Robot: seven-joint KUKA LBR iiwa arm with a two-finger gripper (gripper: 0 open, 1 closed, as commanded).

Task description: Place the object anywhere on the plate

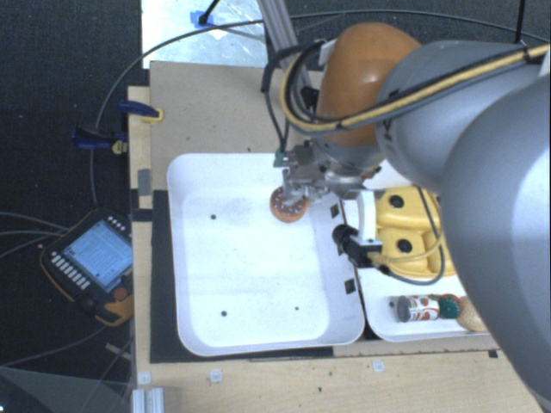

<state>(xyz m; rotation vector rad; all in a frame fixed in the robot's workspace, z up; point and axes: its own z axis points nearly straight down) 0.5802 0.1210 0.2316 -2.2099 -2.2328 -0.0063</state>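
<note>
Most of the left bin (pixel 250 291) floor is lying open, so wide passage is being offered across its near and left parts. At its far right corner, room is being taken up by the gripper (pixel 291 198) and a small round brown object (pixel 287 208) just under it. The right bin (pixel 379 325) is being crowded by a yellow plate (pixel 405 231), a small bottle (pixel 424 308) near it, and the arm (pixel 465 136) overhead.
</note>
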